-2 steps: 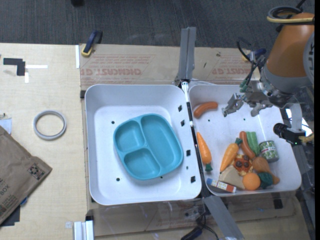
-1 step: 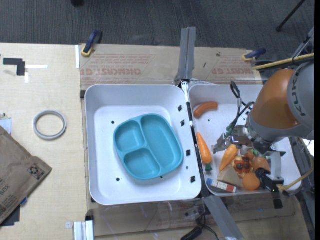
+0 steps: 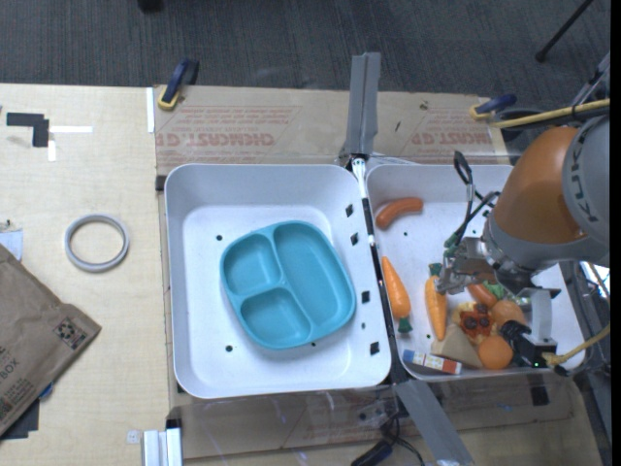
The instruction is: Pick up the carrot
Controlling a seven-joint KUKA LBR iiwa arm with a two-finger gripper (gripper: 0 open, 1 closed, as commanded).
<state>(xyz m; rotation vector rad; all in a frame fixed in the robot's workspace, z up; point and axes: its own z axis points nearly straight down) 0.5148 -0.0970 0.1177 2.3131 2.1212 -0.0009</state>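
While the carrot lies loose, the pick is not yet made.
Carrot: on right bin floor, just left of gripper.
Gripper grip: cannot tell.
Left to do: grasp, lift.
Count: two carrot-like pieces, second by the divider; one sausage; one blue divided plate; two bins.

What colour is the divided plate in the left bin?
Light blue. The divided plate shows plainly in the camera view, lying inside the white left bin.
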